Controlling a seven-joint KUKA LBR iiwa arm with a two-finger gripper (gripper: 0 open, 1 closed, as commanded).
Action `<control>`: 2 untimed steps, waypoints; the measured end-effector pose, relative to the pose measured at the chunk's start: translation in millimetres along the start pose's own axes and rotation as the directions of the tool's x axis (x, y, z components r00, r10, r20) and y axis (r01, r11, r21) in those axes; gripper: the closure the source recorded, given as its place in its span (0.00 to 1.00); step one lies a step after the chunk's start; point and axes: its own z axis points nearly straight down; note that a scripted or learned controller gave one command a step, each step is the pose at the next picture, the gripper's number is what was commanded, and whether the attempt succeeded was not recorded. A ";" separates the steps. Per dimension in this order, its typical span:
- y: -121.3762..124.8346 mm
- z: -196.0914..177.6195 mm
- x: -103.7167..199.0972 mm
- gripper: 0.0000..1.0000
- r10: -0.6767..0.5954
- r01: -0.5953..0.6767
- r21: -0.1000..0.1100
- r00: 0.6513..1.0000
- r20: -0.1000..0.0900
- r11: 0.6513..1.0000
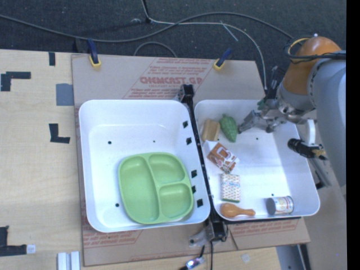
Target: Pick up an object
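Here, pincer [245, 126] over right bin [304, 167], just beside green toy [229, 127], open floor rightward.

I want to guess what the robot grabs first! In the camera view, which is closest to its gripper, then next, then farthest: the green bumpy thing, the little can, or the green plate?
1. Green bumpy thing, just left of the gripper in the right bin.
2. Little can, at that bin's near right corner.
3. Green plate, over in the left bin.

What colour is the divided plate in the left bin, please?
Light green divided plastic plate, seen clearly in the camera view.
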 end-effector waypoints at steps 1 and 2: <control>1.4 -10.9 -0.4 1.00 -0.003 0.003 -0.001 1.000 0.002 1.000; -8.1 -62.7 0.5 1.00 0.002 -0.002 -0.002 1.000 -0.003 1.000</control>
